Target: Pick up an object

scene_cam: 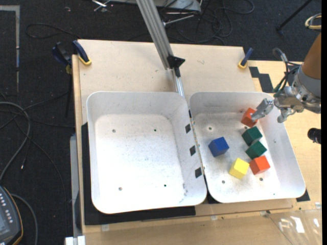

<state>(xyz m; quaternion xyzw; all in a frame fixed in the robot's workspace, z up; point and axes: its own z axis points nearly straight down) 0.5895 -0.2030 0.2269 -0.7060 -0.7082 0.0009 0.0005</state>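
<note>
Several small blocks lie in the right bin [286, 137]: an orange-red block [249, 117] at the back, two dark green blocks [252, 135] [256, 149] below it, an orange block [260, 164], a yellow block [238, 168] and a blue block [218, 146] nearer the middle. My gripper [273, 114] hangs over the bin's back right part, open, with nothing between its fingers. One fingertip [261, 109] sits just right of the orange-red block.
The left bin [97, 137] stands beside the right one, and their rims meet at the centre. A slanted metal rail [156, 27] runs from the top down to the bins' junction. Clamps mark the bench's back corners.
</note>
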